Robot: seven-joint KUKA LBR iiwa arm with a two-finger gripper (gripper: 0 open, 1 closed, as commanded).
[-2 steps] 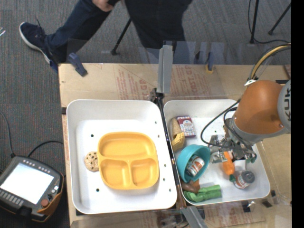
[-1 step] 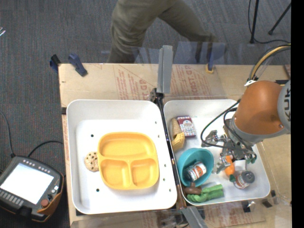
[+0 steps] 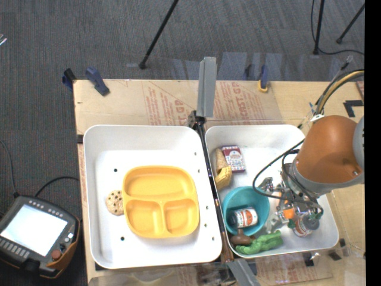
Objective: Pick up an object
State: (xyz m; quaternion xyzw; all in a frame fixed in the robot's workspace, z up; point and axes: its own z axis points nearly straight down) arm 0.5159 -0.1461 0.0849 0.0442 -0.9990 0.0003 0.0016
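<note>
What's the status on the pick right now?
Pincer low in right bin, grip state unclear. Nothing seen held. Teal bowl with can beside it; green toy near front wall.

A robotics lab: tripod legs [image 3: 161, 28], teach pendant [image 3: 37, 234], clamped cardboard bench [image 3: 166, 103].

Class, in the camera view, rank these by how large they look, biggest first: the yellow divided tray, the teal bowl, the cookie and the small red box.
1. Yellow divided tray
2. Teal bowl
3. Cookie and small red box: they look about alike, so no ranking between them.
</note>
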